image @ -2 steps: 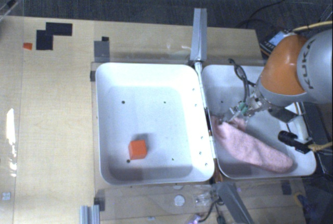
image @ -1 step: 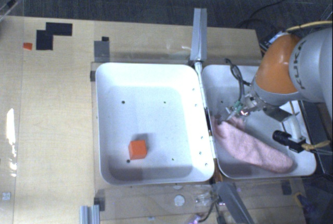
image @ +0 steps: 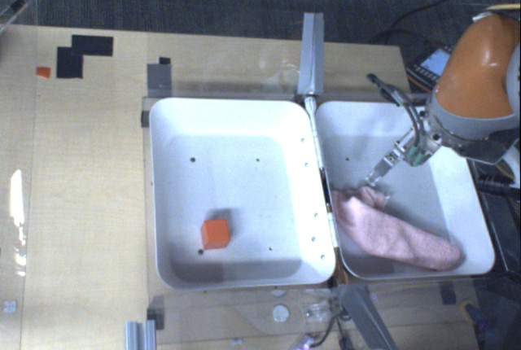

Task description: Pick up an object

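A pink cloth [image: 396,236] lies crumpled along the front of the right bin [image: 358,129], stretching from the bin's left wall toward its front right corner. My gripper [image: 377,177] reaches down from the right and its tip sits just above the cloth's upper left end, touching it or nearly so. The cloth bunches up a little right under the tip. An orange cube [image: 216,234] rests in the front left part of the left bin [image: 228,129], far from the gripper.
A metal divider post [image: 312,55] stands behind the seam between the two bins. Black blocks [image: 81,54] and a small orange marker [image: 43,72] lie on the bench at the far left. Cables run at the back right.
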Controlling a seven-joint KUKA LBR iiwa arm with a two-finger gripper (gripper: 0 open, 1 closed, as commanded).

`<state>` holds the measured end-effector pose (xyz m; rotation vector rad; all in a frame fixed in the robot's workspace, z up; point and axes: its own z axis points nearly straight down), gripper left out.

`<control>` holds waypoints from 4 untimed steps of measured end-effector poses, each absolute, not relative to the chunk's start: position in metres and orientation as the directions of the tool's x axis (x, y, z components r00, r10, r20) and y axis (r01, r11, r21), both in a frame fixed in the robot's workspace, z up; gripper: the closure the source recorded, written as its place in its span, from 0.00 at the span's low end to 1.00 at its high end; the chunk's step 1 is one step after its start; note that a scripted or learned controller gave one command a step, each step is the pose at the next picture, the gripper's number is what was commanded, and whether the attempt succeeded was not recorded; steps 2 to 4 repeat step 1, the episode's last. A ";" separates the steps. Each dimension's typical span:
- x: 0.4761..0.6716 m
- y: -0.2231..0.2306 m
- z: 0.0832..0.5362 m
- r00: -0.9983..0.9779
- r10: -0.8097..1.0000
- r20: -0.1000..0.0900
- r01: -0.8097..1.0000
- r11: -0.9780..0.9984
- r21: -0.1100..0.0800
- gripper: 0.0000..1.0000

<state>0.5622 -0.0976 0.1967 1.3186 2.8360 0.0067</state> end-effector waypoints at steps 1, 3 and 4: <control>0.563 -0.098 0.097 -0.680 0.734 -0.007 0.734 0.680 0.008 0.00; 0.563 -0.098 0.097 -0.680 0.734 -0.007 0.734 0.680 0.008 0.00; 0.563 -0.098 0.097 -0.680 0.734 -0.007 0.734 0.680 0.008 0.00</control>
